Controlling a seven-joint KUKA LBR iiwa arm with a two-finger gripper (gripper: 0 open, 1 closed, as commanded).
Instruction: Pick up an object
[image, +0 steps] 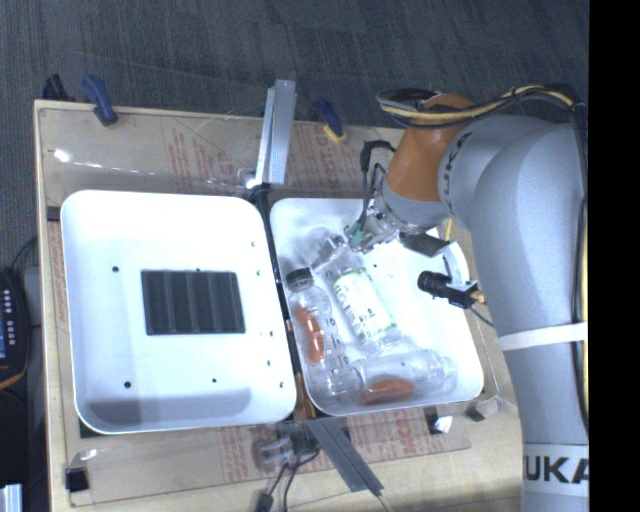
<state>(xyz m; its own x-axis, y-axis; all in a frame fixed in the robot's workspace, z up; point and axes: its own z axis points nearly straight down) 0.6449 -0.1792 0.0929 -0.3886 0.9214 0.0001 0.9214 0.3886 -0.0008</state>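
Bins fill your frame: left bin (100, 300) with a dark slatted panel (193, 301), right bin (455, 330) with clear plastic bottles (362, 305) piled left of center. Your gripper (362, 232) sits over the bottles at the pile's upper end; its grip can't be told.

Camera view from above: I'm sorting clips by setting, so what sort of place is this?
Probably a robotics lab's bin-picking bench. A grey KUKA arm reaches over two white bins on a board fixed with blue clamps; the right-hand bin holds clear plastic bottles.
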